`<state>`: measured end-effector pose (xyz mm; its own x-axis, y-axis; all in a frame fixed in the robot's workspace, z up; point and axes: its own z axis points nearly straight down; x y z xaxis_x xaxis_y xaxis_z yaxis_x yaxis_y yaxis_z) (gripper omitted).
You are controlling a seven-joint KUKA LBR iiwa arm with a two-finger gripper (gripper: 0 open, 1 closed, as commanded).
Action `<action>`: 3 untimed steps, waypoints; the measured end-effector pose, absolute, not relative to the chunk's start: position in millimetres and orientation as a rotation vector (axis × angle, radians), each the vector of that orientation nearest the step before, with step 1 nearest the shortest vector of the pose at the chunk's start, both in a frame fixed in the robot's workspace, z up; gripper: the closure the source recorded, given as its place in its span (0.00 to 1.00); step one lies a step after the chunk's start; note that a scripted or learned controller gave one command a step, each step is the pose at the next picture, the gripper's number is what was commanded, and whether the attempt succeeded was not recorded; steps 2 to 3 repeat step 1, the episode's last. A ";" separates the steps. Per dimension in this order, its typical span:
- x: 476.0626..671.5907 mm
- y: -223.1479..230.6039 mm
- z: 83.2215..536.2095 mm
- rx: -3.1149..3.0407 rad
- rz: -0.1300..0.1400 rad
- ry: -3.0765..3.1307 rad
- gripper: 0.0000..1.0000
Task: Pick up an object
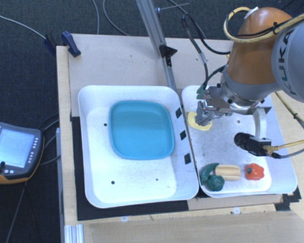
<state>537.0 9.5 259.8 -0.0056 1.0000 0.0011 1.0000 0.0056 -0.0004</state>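
My gripper (203, 116) hangs low over the left side of the right bin (228, 146), directly above a pale yellow flat piece (201, 125) that peeks out under its fingers. The view does not let me judge the finger gap. Along the bin's front edge lie a dark green vegetable (212, 176), a tan bread-like roll (228, 172) and a small red pepper-like object (254, 171), all well apart from the gripper.
The left bin (99, 135) holds a blue square plate (142, 129). A slanted metal pole (154, 29) rises behind the bins. A black cylindrical part (251, 143) on a cable hangs over the right bin. A teach pendant (12, 151) lies left of the bench.
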 end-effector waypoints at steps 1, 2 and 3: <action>536.5 50.7 246.9 -2.217 0.000 -2.225 1.00; 536.5 50.7 246.9 -2.217 0.000 -2.225 1.00; 536.5 50.7 246.9 -2.217 0.000 -2.225 1.00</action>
